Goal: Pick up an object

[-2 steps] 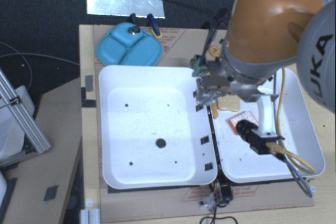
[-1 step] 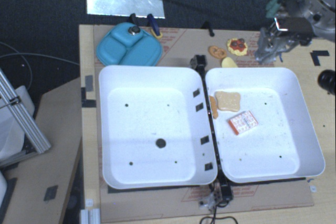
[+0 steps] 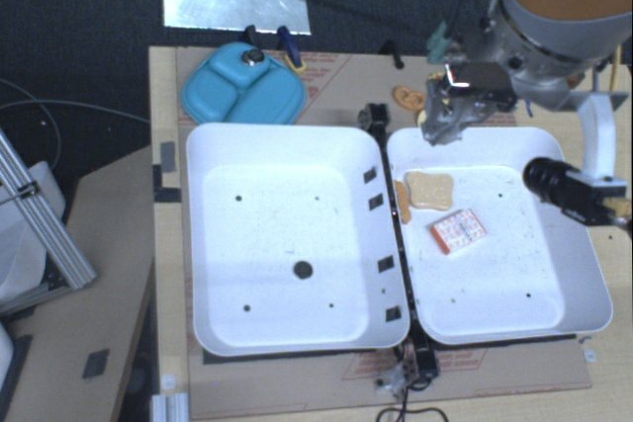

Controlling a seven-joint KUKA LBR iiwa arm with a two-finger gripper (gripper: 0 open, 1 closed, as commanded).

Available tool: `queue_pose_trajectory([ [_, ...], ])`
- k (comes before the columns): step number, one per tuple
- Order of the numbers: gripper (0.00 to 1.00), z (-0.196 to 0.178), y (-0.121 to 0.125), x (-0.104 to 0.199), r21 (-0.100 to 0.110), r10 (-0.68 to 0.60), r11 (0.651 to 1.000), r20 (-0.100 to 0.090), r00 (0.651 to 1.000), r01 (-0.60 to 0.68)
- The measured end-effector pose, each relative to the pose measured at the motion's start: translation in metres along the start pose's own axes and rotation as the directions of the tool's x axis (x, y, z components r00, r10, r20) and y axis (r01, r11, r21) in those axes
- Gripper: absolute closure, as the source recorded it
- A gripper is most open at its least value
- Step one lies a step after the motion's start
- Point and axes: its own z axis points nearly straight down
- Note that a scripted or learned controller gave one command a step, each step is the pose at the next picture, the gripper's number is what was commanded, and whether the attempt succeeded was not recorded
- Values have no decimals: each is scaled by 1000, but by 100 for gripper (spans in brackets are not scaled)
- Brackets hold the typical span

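In the right bin (image 3: 584, 311), a tan slice of toast (image 3: 428, 190) lies near the far left corner. A thin orange piece (image 3: 403, 201) rests beside it against the bin's left wall. A small red and white box (image 3: 457, 231) sits just in front of the toast. In the left bin (image 3: 213, 311) there is a small dark disc (image 3: 303, 270). My gripper (image 3: 442, 126) hangs over the far rim of the right bin, above and behind the toast, apart from all the objects.
A blue plastic container (image 3: 243, 86) sits on the bench behind the left bin. A small orange item (image 3: 406, 97) lies behind the right bin. A black cylinder (image 3: 569, 189) juts over the right bin's right side. Black clips line the divider between the bins.
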Motion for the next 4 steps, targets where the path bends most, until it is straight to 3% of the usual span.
queue_pose_trajectory([
  [1,100,126,-1,29,10,0,1000,3,1000,0],
  [2,100,-8,11,-26,-19,12,1000,-2,1000,-12],
  [3,100,30,0,23,0,0,1000,0,1000,0],
  [4,100,39,0,66,0,0,1000,-1,1000,0],
])
